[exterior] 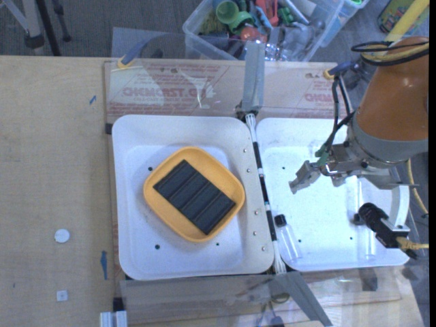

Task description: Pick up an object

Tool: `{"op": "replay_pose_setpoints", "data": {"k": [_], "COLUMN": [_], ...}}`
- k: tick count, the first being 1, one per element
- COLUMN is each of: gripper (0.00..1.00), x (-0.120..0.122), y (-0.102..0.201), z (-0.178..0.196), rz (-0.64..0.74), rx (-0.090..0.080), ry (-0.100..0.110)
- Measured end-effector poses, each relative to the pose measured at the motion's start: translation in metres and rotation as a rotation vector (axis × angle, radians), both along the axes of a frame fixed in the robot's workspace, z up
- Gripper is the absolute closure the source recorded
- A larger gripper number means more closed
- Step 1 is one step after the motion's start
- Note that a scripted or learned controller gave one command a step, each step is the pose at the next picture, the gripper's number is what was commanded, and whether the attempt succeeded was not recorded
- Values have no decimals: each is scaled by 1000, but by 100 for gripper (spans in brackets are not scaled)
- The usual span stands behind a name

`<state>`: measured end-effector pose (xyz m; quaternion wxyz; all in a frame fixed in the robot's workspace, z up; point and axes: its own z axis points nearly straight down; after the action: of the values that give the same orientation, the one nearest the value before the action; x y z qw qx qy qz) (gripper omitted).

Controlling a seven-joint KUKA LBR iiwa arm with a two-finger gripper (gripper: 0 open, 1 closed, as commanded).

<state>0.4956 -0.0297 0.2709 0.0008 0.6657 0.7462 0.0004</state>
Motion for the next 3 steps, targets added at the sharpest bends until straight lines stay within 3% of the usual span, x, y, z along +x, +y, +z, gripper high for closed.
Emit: {"op": "replay_pose_setpoints", "data": {"k": [1,2,3], "gripper": [100,0,0], "x": [1,1,11], "y": [0,0,-44], "z": [10,10,111], "rz": [2,2,7], "rx": [-2,-2,-1], "ry": [-2,-2,0]}}
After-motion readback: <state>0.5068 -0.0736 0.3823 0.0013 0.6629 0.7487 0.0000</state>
